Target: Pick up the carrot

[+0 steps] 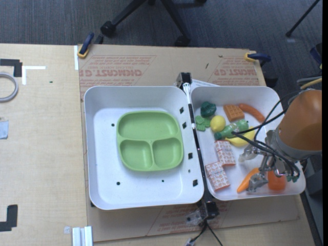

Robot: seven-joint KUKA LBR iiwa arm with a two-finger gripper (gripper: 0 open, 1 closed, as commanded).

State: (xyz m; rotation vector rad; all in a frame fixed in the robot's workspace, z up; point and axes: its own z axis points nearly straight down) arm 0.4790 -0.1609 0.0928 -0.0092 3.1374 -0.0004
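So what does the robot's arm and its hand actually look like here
The arm shows as a rounded orange band with grey below it. The hand is small, built of silvery metal with dark parts. Thin black cables run across to the arm, and looser wires hang around the wrist.

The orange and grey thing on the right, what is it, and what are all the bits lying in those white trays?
That is a robot arm, seen by one camera fixed above the bench and looking down at a slant. At its tip is a gripper for picking things up. It hangs low over the right bin, which holds toy food: a carrot right beside the gripper, a lemon, a waffle, a green leafy piece and others. The left bin holds a green divided plate. Whether the carrot is actually held, I cannot tell.
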